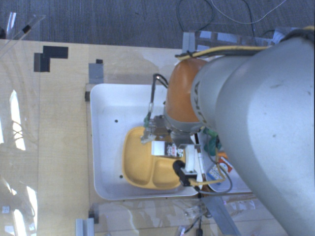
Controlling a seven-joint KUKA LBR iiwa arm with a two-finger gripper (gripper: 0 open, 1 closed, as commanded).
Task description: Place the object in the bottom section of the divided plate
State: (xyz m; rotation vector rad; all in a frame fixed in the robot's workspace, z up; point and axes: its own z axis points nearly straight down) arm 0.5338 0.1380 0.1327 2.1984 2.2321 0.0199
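**Gripper above the plate, seen from overhead.** My own wrist covers the tool end, so I cannot tell whether the gripper is spread or closed, or whether it carries anything. A small white piece with dark marks shows just under the wrist, over the plate's middle. It may be the object or part of my mount; the view does not settle which, so I cannot place the object with certainty.

The plate is yellow and lies in the left bin, toward its near right corner. A low ridge on its near half marks off shallow wells. I take the near part, by the near rim, to be the bottom section. I judge the gripper to stand over the plate's far half, short of that section.

**Doing the step well.**
- Travel toward the near side until the gripper is centred over the near well, not over the ridge.
- Descend slowly and let go low, so the object neither bounces nor slides across the ridge.
- Keep clear of the plate's rim, since a nudge would shift the plate in the bin.
- Withdraw straight up.

Right of the plate, beside my arm, lie a green thing and an orange-and-white packet, both partly hidden. Neither should be disturbed.
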